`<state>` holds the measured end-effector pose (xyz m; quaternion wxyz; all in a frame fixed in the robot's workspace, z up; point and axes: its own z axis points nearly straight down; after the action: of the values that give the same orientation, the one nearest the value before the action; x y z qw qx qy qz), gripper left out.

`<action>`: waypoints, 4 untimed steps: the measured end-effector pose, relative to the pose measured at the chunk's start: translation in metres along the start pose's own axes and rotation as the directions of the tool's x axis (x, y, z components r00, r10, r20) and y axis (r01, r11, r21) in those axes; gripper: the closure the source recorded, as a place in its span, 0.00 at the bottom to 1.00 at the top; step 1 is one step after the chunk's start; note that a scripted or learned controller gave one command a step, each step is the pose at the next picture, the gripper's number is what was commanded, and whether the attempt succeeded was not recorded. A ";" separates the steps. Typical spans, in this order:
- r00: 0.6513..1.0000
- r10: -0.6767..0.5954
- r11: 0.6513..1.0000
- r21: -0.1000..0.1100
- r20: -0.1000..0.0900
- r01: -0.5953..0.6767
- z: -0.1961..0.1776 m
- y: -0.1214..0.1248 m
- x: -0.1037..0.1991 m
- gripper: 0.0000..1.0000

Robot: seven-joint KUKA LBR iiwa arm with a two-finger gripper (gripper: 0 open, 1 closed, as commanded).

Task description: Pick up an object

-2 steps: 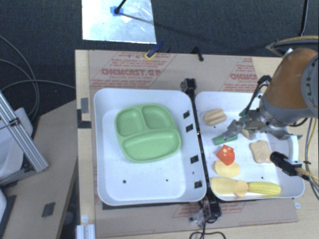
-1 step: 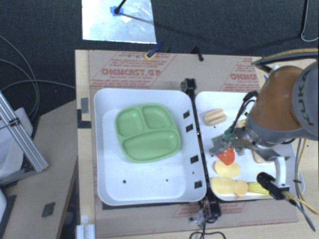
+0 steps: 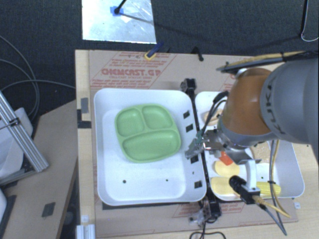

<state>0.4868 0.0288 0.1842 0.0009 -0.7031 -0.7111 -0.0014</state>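
The arm (image 3: pixel 269 101), nearest the camera, hangs over the right bin (image 3: pixel 294 180) and hides most of it from you. The hand (image 3: pixel 238 156) sits under the wrist; whether it is open or closed cannot be told, and nothing is visibly held. Candidate objects lie just beside it: a yellow corn cob (image 3: pixel 268 188), a pale yellow piece (image 3: pixel 227 169) and a small orange item (image 3: pixel 226 158). Expect a miss or a glancing push, since they crowd together. The green divided plate (image 3: pixel 148 132) lies in the left bin (image 3: pixel 144 190).
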 end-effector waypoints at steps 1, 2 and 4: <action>1.000 0.022 1.000 -0.005 0.012 -0.021 0.026 0.066 -0.157 0.00; 1.000 0.006 1.000 0.001 0.002 -0.006 -0.002 0.005 -0.104 0.00; 1.000 0.011 1.000 -0.001 0.003 -0.011 0.086 0.028 -0.126 1.00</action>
<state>0.5162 -0.0971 0.0977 -0.0007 -0.7069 -0.7073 -0.0008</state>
